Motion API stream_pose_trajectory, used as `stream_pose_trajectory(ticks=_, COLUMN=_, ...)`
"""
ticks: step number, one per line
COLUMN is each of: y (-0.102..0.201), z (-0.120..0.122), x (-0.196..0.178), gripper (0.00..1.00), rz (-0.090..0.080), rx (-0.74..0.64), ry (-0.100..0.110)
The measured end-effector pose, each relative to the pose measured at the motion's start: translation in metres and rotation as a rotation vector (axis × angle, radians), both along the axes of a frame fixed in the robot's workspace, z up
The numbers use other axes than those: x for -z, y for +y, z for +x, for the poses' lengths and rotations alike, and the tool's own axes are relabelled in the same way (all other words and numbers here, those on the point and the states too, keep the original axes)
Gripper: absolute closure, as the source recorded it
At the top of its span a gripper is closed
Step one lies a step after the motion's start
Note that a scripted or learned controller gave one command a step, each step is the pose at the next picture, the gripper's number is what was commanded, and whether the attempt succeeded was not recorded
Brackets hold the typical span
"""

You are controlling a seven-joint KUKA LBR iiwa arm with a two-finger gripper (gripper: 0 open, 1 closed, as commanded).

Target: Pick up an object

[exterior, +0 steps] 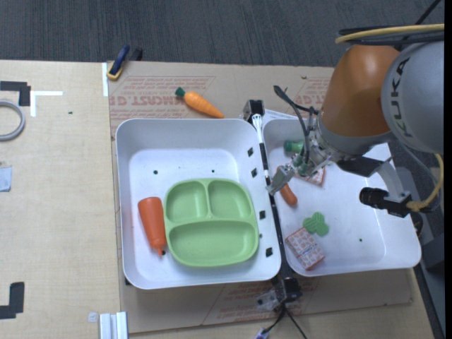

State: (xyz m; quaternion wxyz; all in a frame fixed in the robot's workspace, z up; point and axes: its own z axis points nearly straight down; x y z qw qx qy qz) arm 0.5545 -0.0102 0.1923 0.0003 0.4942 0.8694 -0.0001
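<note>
Surface carries 2 white bins side by side. Left bin (134,147): green divided plate (210,222) and an orange cylinder (151,223) lying along the plate's left edge, touching or nearly so. Right bin (395,253): small orange piece (289,195) close to the shared wall, green leafy toy (316,223) below it, patterned carton (304,250) at the lower left corner, small green item (293,146) near the top, mostly under the wrist.

Toy carrot (200,103) lies outside both bins, on the cardboard above the left bin.

Arm reaches in from the right; orange band over the right bin's upper part. Tool (284,176) sits low at the right bin's left wall, just above the small orange piece. Cannot tell whether it is spread or pressed together; the tip is too small and cluttered to read.

Step, as judged: approach or grasp attempt on the small orange piece. No object visibly held.

Next move calls for a clean closure around the piece, clear of the bin wall, then a straight lift.
</note>
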Motion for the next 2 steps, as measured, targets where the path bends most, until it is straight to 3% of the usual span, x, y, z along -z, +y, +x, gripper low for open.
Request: stream_pose_trajectory(ticks=2, y=0.0, z=0.0, x=0.0, gripper=0.0, rz=0.0, rx=0.0, ry=0.0)
